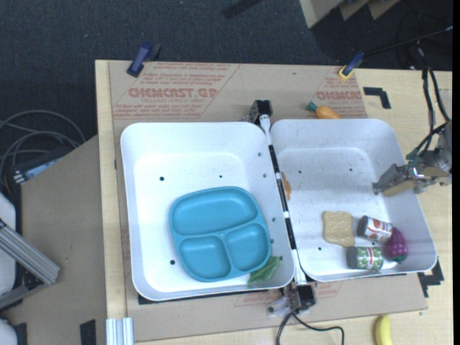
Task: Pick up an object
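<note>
Bench: cardboard-covered top, two white bins side by side. Landmark: right bin (338,131).

Gripper (394,180) at right bin's right wall, above its floor; fingers spread narrow, nothing between them.

Candidates clustered in right bin's near-right corner, below gripper:
- toast slice (338,228): flat, light, hard to pinch.
- red can (375,228), green can (365,258): lying down, stiff, likely slippery; grip across body.
- purple grapes (396,245): lumpy, likely soft.

Left of right bin: blue divided plate (219,232).
</note>
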Available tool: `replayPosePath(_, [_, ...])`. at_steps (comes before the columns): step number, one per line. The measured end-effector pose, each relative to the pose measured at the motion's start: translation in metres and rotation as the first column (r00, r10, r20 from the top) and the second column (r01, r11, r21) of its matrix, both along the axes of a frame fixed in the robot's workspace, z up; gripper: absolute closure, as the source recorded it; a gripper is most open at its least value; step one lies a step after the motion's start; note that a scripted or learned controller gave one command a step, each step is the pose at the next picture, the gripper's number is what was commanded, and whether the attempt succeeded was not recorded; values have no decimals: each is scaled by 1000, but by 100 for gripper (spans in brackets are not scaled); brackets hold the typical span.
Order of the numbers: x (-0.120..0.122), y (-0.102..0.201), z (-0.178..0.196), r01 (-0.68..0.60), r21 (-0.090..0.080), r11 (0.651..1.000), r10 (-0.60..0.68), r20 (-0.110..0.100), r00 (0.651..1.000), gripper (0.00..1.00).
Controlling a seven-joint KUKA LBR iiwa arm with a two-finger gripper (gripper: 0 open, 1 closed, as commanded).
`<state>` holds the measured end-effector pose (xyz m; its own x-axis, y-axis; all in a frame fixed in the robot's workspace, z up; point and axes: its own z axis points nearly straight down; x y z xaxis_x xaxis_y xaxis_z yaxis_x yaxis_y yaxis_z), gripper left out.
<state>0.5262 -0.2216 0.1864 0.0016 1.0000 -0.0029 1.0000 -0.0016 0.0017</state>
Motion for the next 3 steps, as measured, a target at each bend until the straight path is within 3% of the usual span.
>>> replayPosePath(1, [108,29,37,-4,3,1000,4,1,1000,0])
replayPosePath(2, [40,31,-16,-1,3,1000,1,-3,1000,0])
replayPosePath(3, [-48,9,-64,1,3,1000,-1,-3,1000,0])
